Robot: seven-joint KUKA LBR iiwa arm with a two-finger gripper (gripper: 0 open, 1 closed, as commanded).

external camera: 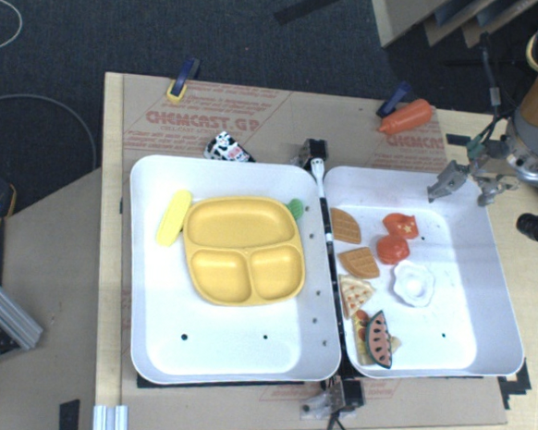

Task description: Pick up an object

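In the right bin (487, 273), nearest the camera, a watermelon slice (379, 339) lies with its long axis running near to far, tilted slightly left at the far end. Beyond it sit a pizza slice (356, 291), fried egg (414, 285), toast pieces (358, 261) and two tomatoes (393, 249). Over the bin's far right corner, the gripper (467, 186) hangs with fingers spread, holding nothing.

- Bare floor of the right bin (471, 300) is seen directly below the gripper (466, 183).
- Leftward, toy food is clustered — tomatoes (396, 238), egg (414, 284), bread slices (352, 244), watermelon (379, 339).
- Farther left, the yellow tray (243, 249) is met.
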